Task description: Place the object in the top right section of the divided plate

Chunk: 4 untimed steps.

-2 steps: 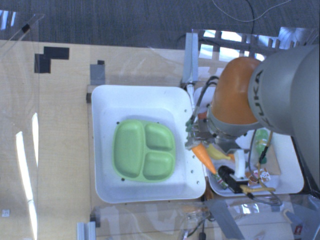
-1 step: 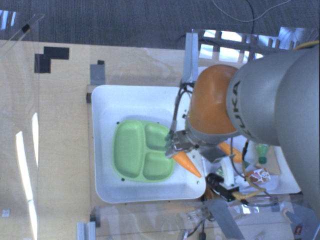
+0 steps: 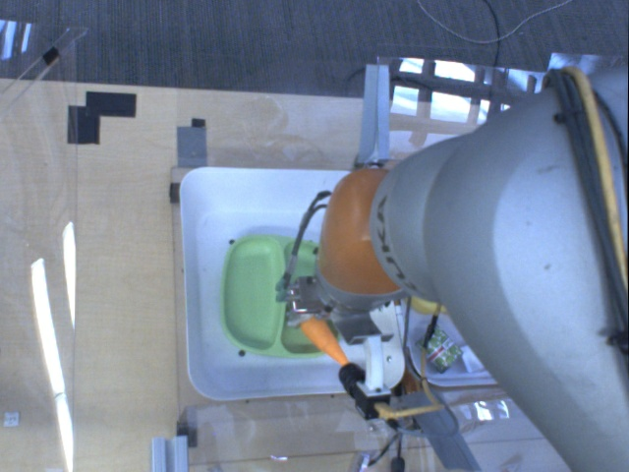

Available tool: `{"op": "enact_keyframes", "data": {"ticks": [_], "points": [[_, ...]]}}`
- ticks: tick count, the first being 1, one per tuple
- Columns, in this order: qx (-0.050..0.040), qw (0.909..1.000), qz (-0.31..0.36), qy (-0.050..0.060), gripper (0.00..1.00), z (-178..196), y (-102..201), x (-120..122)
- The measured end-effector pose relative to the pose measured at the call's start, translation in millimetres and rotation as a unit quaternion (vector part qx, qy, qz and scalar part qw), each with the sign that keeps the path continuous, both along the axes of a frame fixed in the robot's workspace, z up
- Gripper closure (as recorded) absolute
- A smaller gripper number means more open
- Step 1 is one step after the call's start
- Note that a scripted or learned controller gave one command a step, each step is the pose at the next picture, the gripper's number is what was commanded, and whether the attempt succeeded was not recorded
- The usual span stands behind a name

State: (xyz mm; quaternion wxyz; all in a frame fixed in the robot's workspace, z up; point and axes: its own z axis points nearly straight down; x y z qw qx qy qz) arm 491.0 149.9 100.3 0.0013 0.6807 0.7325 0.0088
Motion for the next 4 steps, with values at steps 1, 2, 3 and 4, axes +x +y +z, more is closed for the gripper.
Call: {"op": "enact_keyframes", "data": {"ticks": [1,2,3,4], "points": [[-0.005,1.0,0.004,0.005,1.0,84.7,-84.7,-3.2],[-0.0049,0.9998,0.017,0.006,1.0,101.6,-34.8,-3.8],[-0.0058,0.9966,0.082,0.005,1.0,96.0,6.0,47.8],[-0.0052,0.9999,-0.014,0.006,1.0,74.7,-10.4,-3.9]]}}
